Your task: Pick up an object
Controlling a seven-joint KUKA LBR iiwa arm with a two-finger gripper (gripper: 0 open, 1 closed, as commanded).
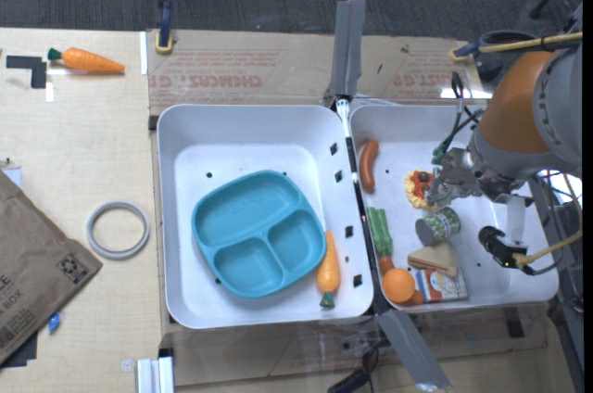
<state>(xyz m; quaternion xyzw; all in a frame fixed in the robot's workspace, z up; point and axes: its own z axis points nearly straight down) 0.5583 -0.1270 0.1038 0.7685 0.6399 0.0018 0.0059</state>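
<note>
The grey arm with its orange band (517, 108) reaches into the right bin (519, 285) from the right. My gripper (439, 190) hangs low over the bin's middle. It is right beside a yellow and red toy food piece (418, 187) and just above a green can (438, 224) lying on its side. Nothing shows as lifted. Also in this bin are a red sausage (369, 164), a green vegetable (378, 229), an orange ball (399, 285), a sandwich wedge (435, 259) and a flat printed box (448, 286).
The left bin (185, 150) holds a blue divided plate (258, 234) and a carrot (328, 264) by its right wall. On the bench to the left lie a tape ring (118, 228), another carrot (88, 60) and a cardboard box (32, 266). A black cable connector (500, 247) dangles at the right bin's right side.
</note>
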